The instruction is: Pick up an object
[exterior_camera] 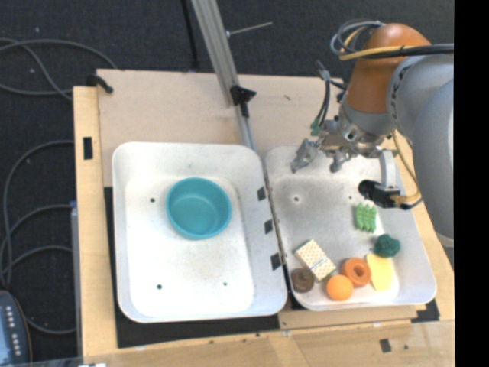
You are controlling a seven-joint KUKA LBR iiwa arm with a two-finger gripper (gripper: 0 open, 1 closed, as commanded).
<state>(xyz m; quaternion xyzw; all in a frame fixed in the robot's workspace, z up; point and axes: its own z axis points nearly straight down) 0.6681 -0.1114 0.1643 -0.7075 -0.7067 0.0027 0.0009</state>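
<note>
My gripper (318, 159) hangs over the far edge of the right bin (321, 197), its two fingers (301, 156) spread open with nothing between them. Several small objects lie in that bin's near right part, well clear of the gripper. They include a light green ridged piece (366, 218), a dark green fuzzy ball (387, 245), a yellow block (380, 272), an orange ring (356, 270), an orange ball (339, 287), a tan checkered block (315, 258) and a brown disc (302, 280). A teal bowl (199, 207) sits in the left bin (153, 281).
A slanted aluminium post (221, 52) rises from the bench behind the gap between the bins. The grey arm with its orange band (382, 67) and cables fills the upper right. The bench edge runs close along the bins' near side.
</note>
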